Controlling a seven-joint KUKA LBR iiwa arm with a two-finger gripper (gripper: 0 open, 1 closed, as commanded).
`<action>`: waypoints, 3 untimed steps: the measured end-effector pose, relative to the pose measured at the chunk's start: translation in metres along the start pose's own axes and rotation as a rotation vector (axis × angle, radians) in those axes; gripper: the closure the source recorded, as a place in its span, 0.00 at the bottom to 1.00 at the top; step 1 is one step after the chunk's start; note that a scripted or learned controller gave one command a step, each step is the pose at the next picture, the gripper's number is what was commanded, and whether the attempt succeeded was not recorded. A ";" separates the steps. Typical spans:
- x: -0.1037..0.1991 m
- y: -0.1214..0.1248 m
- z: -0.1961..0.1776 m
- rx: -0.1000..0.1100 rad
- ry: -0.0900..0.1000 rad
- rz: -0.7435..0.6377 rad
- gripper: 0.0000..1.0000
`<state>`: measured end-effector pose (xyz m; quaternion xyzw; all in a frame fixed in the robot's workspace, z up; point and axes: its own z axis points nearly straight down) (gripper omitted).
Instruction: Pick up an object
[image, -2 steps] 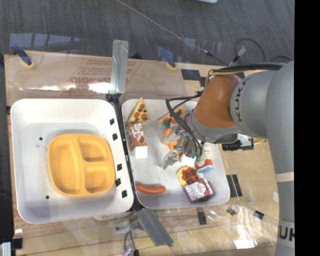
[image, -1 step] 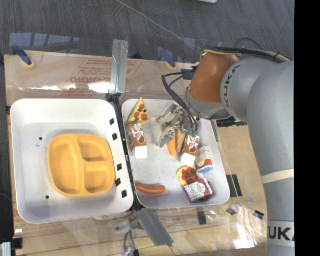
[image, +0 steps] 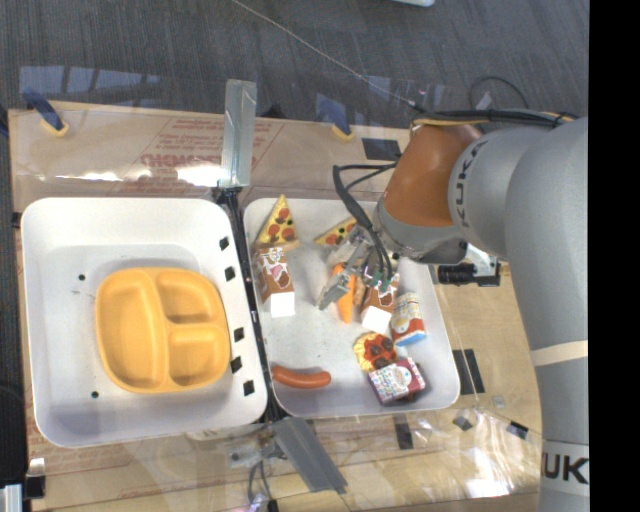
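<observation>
- I count two white bins on the worktop (image: 120, 170): the left bin (image: 50, 300) and the right bin (image: 310, 345), side by side.
- In the left bin I see one yellow divided tray (image: 160, 328), with three compartments.
- The arm (image: 520, 220) reaches in from the right, and its claw (image: 352, 272) is down in the middle of the right bin.
- I cannot tell whether the claw is parted or closed, nor whether it has anything.
- The claw sits over an orange carrot-like piece (image: 346, 300).
- I count two pizza slices: one (image: 277, 225) at the bin's upper left, another (image: 336, 235) just above the claw.
- One sausage (image: 300, 377) lies near the lower edge.
- One small bottle (image: 406, 318), one strawberry pack (image: 398, 380) and one brown packet (image: 272, 270) with a white cube (image: 282, 304) touching it.
</observation>
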<state>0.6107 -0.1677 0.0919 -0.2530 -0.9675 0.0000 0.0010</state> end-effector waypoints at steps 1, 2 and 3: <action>0.045 0.004 0.000 -0.001 0.000 0.120 0.00; 0.044 0.005 -0.010 -0.001 -0.002 0.112 1.00; 0.085 0.034 -0.126 -0.004 -0.006 0.413 1.00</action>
